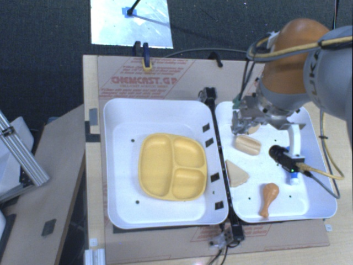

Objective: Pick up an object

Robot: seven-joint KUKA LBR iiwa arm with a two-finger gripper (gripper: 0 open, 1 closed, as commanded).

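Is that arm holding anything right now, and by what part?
Cannot be told: the gripper hangs over the right bin, just above the bread roll, which lies on the bin floor.

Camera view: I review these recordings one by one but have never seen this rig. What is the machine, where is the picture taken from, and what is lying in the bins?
One fixed camera looks down at a slant on a bench with two shallow white bins. The grey arm with the orange band reaches in from the right; its gripper hangs low over the right bin. That bin holds toy food: a tan bread-like block just below the gripper, a pale wedge and a drumstick. The left bin holds a yellow divided plate. I cannot see anything between the fingers.
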